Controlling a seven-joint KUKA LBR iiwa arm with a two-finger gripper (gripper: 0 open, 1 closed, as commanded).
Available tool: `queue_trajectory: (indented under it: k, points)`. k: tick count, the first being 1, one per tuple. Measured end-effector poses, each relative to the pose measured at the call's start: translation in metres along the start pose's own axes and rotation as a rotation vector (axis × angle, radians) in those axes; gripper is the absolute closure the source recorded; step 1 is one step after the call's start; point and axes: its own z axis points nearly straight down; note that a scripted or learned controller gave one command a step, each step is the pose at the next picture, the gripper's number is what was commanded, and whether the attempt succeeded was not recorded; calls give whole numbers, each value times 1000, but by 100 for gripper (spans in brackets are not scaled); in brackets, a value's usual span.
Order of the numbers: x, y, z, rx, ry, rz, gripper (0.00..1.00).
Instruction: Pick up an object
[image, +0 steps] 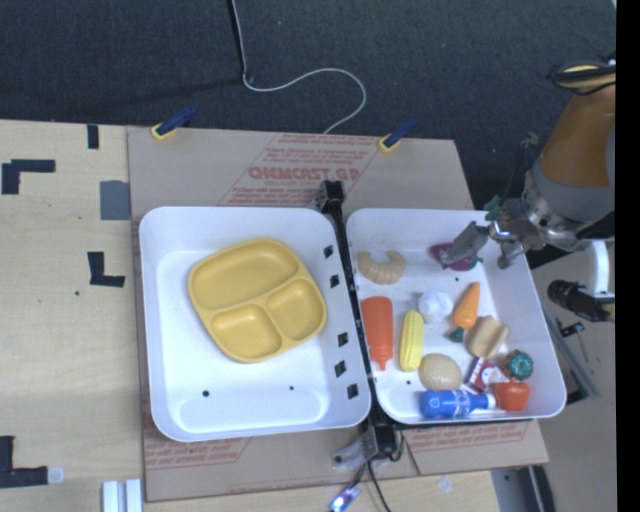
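My gripper (486, 250) hangs over the far right part of the right bin (395, 232), fingers spread open and nothing between them. A dark purple item (462, 263) lies just below its left finger (464, 242), partly covered by it. Further into the bin lie a croissant (382, 266), a red-orange sausage (377, 330), a corn cob (411, 340), a small carrot (465, 305), a white piece (435, 303), a brown bread roll (487, 336), a pale potato (440, 372), a blue bottle (455, 403) and a red tomato (512, 395).
The left bin (170, 380) holds a yellow divided plate (258, 298). A black divider (345, 300) runs between the bins. The arm's orange band (585, 140) rises at the right edge. A white cable (300, 80) loops behind the bins.
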Motion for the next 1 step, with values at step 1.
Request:
queue_trajectory:
  k: [1]
  points:
    - [48, -61, -207, -19, -2, -2, 0]
